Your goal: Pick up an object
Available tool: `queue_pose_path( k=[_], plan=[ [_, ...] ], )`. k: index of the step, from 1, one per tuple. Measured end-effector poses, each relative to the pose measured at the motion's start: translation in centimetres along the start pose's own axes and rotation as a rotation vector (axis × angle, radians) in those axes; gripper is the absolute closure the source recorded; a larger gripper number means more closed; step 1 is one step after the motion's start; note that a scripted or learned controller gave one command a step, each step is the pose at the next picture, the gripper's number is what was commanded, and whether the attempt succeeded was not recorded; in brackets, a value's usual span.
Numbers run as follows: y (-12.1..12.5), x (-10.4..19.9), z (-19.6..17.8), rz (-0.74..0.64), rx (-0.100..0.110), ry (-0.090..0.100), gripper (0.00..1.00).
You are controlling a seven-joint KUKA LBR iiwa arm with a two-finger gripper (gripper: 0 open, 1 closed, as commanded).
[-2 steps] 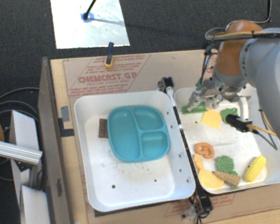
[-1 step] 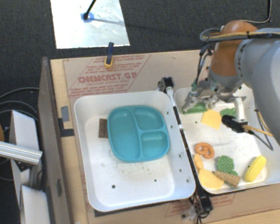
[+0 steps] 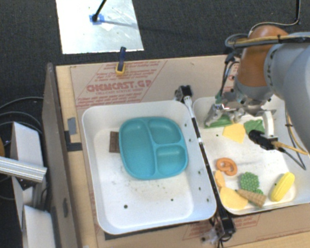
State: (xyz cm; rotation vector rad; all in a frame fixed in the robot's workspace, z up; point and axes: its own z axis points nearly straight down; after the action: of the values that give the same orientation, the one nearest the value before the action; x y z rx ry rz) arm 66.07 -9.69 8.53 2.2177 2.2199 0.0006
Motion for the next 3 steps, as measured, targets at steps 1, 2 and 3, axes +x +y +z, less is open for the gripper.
queue_pose_path(
  k=[1, 2, 3],
  plan=[
    [0.2, 0.0, -1.3, -0.001, -0.006, 0.000, 1.00],
    [0.2, 0.0, -1.2, -0.001, -0.005, 0.000, 0.00],
    [-0.5, -1.5, 0.0, 0.000, 0.000, 0.002, 0.00]
  ],
)
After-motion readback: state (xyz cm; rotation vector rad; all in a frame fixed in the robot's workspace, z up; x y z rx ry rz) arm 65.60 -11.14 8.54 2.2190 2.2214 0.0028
